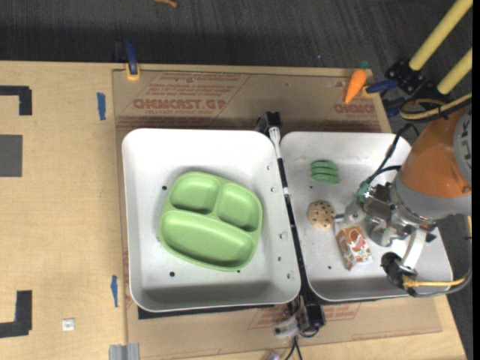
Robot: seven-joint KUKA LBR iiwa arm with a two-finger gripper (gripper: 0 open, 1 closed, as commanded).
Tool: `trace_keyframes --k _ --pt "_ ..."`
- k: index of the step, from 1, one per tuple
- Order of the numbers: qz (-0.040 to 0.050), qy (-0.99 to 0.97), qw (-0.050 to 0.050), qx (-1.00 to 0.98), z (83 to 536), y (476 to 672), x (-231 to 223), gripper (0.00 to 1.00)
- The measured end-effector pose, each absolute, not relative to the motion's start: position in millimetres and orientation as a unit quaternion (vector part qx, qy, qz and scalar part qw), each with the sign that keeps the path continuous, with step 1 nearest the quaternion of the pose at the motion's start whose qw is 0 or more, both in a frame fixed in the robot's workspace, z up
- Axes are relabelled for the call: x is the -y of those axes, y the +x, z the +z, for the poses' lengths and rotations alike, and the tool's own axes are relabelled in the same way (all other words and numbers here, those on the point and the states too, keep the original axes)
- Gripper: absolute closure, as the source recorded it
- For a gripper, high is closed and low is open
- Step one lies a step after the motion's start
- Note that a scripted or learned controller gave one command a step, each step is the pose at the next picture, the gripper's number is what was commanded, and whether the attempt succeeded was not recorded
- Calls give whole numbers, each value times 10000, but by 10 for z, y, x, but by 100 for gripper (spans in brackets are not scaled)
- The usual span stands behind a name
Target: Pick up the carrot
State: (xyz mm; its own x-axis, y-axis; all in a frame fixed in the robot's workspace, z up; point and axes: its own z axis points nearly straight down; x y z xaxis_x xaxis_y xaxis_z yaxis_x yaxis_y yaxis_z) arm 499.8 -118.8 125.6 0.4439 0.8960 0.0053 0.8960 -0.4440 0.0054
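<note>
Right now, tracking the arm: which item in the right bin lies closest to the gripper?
The red-and-white packet, just left of the gripper; the cookie and green slices lie farther off.

The bench (60,223) is tan board. Two white bins (142,201) sit on it side by side. A carrot (355,85) lies on the board behind the right bin (360,142).

A green three-compartment tray (212,220) lies in the left white bin (146,201), turned at a slant. In the right white bin (345,145) sit a stack of green ridged slices (325,171) near the far wall, a chocolate-chip cookie (321,214) below them, and a small printed packet (354,248) just right of the cookie. Both bins rest on a cardboard sheet (187,96) on the desk (52,201), marked with black tape (21,100) and blue tape (101,105).
</note>
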Motion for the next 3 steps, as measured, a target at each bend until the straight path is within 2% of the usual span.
trace_keyframes --k 1,2,3 --pt "-6 8707 -16 -4919 993 4790 1325 0" --pt "5 8709 -7 -4914 1095 4798 1323 100" --pt "5 8007 5 -5991 1701 4798 1419 100"
